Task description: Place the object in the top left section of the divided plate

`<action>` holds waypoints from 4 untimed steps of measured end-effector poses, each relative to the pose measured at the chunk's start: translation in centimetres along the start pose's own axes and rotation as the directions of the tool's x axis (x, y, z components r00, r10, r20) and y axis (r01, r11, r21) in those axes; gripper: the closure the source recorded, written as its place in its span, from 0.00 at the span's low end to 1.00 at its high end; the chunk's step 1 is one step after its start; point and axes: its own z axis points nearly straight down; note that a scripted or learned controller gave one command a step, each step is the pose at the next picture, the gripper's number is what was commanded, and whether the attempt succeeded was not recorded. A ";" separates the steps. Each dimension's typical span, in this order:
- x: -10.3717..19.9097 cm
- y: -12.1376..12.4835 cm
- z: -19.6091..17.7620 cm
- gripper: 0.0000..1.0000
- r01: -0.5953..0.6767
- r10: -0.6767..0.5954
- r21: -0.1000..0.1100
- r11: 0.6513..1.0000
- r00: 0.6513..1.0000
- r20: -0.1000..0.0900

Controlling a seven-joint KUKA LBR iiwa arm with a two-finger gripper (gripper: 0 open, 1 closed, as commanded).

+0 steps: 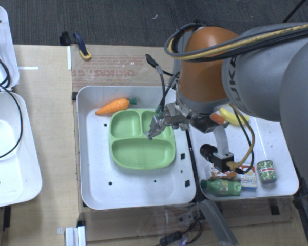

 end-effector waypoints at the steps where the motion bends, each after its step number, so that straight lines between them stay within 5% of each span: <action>1: 5.8 5.1 4.6 0.00 0.029 -0.029 -0.002 1.000 1.000 0.001; 2: -0.8 0.6 11.3 0.00 0.124 -0.124 -0.020 0.992 0.992 0.001; 3: -0.8 0.6 11.3 0.00 0.124 -0.124 -0.020 0.992 0.992 0.001; 4: -1.1 0.6 10.4 1.00 0.118 -0.118 -0.020 0.993 0.993 0.005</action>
